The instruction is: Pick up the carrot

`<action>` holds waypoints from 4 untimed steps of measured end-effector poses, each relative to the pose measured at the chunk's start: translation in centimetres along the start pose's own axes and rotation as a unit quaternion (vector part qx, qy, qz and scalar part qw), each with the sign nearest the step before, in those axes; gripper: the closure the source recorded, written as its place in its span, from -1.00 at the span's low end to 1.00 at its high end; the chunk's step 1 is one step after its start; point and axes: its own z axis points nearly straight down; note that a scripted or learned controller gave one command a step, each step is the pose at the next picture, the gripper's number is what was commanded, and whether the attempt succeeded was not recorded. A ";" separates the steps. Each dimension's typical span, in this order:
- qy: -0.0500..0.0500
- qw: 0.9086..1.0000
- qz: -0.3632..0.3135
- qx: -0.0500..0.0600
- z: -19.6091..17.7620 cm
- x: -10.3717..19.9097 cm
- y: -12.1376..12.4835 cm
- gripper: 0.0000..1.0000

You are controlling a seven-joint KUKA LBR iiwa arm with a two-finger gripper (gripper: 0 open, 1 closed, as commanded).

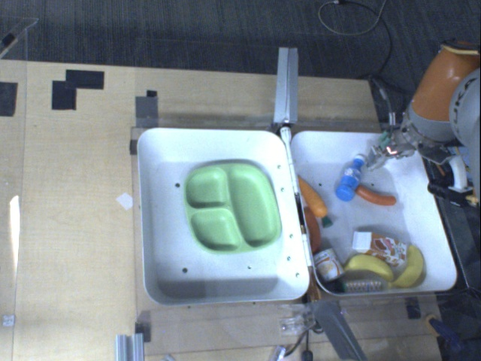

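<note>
While over the right bin [443, 224], gripper [387, 150] apart from carrot [313, 197]

Fixed above the bench, looking down at a slant — both white bins in frame, left bin [154, 224] and right bin [428, 239] side by side. Set back far enough to take in bench top [68, 201] and dark floor [188, 13] beyond — arm [451, 96] entering from the right edge.
</note>
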 end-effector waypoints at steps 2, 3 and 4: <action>0.000 1.000 -0.025 -0.001 -7.8 1.1 0.3 1.00; 0.001 0.987 0.163 0.001 -1.1 0.5 0.1 1.00; 0.000 0.924 0.383 0.002 0.1 0.4 0.1 1.00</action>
